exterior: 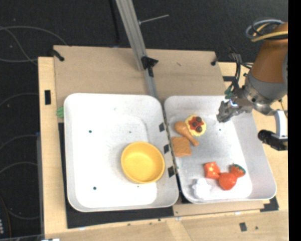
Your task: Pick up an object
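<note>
Just left of the end effector (224,113), and slightly lower in the camera view, lies a small round yellow toy with a red topping (196,125), the nearest candidate for the pick. Touching its left side is a tan toy drumstick (184,131), whose long axis runs on a diagonal, thick end up-left and narrow end pointing down-right. Just below that sits a brown square piece (181,146). Farther off, below the end effector, are an orange-red block (211,170), a tomato-like red toy (230,178) and a white lump (202,187), all in the right bin (251,134). Well away to the left, a yellow bowl (142,162) rests in the left bin (100,129).

The step in hand looks like the approach: the end effector hangs over the right bin's upper part with nothing visibly between its tips, and I cannot tell how wide it stands. Next it likely needs a short shift left and a descent, squared across whichever toy it takes.
</note>
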Robot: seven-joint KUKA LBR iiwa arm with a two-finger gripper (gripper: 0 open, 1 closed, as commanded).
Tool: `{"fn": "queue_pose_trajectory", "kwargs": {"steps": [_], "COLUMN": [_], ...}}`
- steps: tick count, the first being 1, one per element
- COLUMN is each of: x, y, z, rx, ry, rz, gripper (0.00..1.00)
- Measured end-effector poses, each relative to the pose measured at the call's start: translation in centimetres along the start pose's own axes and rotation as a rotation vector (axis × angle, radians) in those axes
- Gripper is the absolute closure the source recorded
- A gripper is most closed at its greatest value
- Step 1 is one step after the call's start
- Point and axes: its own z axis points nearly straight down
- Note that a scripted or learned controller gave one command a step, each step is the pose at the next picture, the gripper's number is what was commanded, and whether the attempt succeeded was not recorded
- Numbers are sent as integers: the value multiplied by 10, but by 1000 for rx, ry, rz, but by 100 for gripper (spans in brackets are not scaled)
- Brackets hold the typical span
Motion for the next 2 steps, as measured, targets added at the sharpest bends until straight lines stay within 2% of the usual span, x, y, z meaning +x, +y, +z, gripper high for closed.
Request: {"fn": "queue_pose_trajectory", "kwargs": {"steps": [2], "x": [100], "y": [-5], "z": [-17], "rx": [5], "ry": [3], "rz": [-7], "gripper": [100]}}
